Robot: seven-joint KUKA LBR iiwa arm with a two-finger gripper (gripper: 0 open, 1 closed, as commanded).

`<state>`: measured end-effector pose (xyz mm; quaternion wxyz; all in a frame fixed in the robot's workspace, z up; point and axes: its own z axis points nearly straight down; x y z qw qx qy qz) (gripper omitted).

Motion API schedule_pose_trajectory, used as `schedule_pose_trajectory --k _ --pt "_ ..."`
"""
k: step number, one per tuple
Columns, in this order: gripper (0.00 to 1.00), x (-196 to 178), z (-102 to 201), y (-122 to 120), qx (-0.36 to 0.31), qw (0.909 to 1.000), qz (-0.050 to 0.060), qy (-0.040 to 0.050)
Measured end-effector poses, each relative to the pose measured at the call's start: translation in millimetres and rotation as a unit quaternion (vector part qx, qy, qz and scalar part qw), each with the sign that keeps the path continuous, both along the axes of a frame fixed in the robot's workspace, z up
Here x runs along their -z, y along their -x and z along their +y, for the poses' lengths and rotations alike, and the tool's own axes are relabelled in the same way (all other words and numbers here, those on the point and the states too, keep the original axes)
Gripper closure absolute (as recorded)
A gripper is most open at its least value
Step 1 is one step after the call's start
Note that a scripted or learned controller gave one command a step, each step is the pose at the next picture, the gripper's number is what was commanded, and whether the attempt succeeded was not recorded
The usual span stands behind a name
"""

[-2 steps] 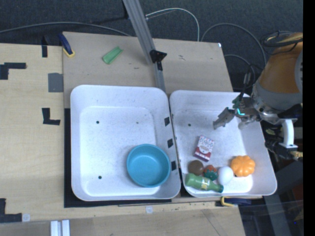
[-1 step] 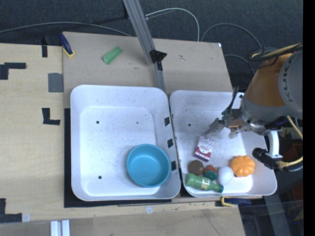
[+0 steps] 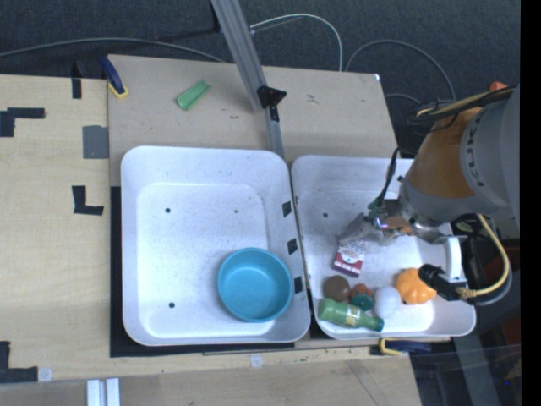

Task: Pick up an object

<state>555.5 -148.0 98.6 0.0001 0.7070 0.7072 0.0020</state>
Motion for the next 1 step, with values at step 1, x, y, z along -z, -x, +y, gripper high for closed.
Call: schedule_pose_trajectory --k 1 --pt "1.0 -11.9 2.9 -2.3 -0.002 1.0 -0.003 -0.0006"
